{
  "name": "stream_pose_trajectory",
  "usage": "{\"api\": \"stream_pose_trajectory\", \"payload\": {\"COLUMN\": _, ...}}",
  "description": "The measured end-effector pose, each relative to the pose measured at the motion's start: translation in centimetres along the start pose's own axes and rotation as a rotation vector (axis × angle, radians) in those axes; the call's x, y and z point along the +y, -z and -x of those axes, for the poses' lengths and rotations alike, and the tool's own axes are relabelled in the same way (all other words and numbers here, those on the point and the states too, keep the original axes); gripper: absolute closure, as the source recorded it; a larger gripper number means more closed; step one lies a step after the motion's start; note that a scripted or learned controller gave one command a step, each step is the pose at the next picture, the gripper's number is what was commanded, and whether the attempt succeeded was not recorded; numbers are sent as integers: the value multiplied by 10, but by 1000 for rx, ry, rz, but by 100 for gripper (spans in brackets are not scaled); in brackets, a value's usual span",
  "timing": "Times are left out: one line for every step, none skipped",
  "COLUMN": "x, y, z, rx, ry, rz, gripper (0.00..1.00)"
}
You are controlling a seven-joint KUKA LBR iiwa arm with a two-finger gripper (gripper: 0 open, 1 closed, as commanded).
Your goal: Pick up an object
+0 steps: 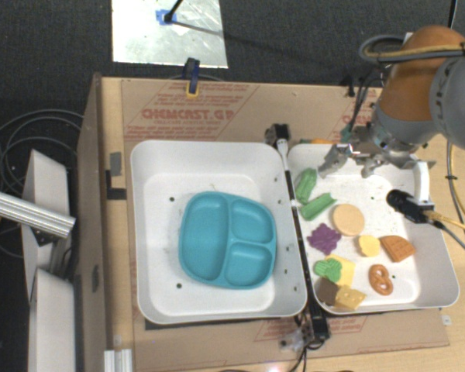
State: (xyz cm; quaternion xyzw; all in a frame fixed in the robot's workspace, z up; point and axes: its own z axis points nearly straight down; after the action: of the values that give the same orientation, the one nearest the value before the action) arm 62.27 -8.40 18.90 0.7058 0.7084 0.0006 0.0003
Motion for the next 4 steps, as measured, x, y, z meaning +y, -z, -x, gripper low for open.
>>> {"api": "stream_pose_trajectory", "payload": {"x": -56, "y": -105, "z": 8, "rx": -4, "ry": -2, "rz": 7, "gripper": 0}}
{"api": "stream_pose_trajectory", "payload": {"x": -75, "y": -99, "z": 21, "rx": -4, "ry": 0, "rz": 17, "gripper": 0}}
{"api": "stream_pose_trajectory", "payload": {"x": -74, "y": -88, "z": 23, "rx": -7, "ry": -2, "rz": 20, "gripper": 100}}
{"api": "stream_pose_trajectory", "payload": {"x": -74, "y": -88, "z": 23, "rx": -7, "ry": -2, "rz": 19, "gripper": 0}}
